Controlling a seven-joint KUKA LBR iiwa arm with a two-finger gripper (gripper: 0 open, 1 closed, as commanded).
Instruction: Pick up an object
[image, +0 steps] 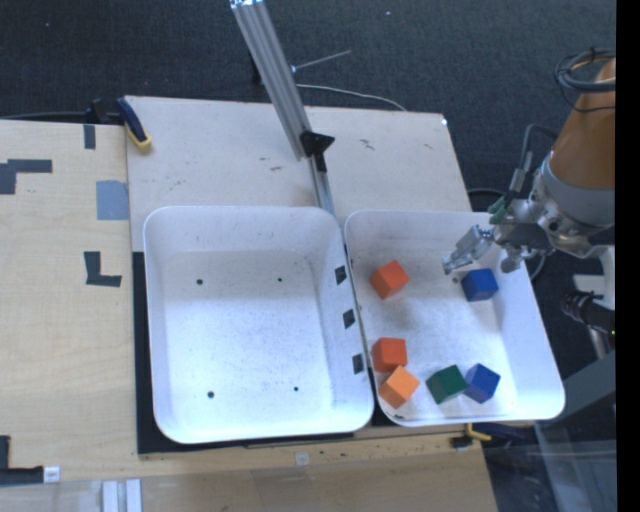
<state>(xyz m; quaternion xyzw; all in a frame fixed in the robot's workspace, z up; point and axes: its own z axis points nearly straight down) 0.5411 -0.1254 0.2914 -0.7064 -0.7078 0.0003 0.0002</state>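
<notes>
My gripper (484, 262) hangs over the far right part of the right bin (520, 330), open, its two fingers spread apart. A blue cube (480, 285) lies just in front of and below the fingertips, close to the bin's right wall; it is not held between the fingers. Also in this bin are an orange cube (390, 279) near the middle and a second orange cube (390, 353). A lighter orange cube (400, 384), a green cube (446, 384) and another blue cube (483, 381) lie along the front.
The left bin (160, 300) stands beside the right one, their walls touching along the middle. A slanted metal pole (280, 85) runs down from the top to the bins' shared far corner. A yellow-handled tool (135, 125) lies at the back left of the bench.
</notes>
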